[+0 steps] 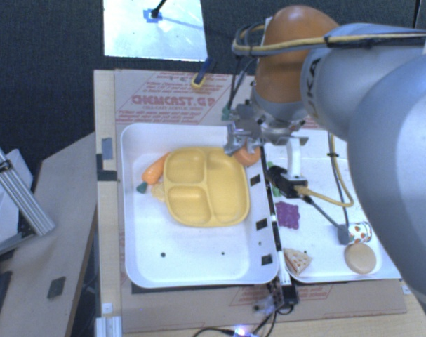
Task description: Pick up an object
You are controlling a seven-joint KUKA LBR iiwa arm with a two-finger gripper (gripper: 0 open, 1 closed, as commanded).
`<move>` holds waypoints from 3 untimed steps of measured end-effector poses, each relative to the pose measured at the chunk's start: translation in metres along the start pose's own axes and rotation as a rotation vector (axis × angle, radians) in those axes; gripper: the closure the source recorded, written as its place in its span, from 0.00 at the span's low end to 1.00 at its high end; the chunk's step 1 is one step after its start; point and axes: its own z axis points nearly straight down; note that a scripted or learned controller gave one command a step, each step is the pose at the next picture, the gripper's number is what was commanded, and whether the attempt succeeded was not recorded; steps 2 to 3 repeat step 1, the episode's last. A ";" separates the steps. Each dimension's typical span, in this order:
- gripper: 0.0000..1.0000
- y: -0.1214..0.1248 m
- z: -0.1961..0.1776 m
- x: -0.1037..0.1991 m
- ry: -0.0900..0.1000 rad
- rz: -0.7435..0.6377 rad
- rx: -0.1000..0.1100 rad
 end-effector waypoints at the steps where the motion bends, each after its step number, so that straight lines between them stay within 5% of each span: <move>1: 1.00 -0.004 -0.007 0.005 0.001 -0.003 -0.002; 3: 1.00 -0.004 -0.007 0.005 0.001 -0.003 -0.002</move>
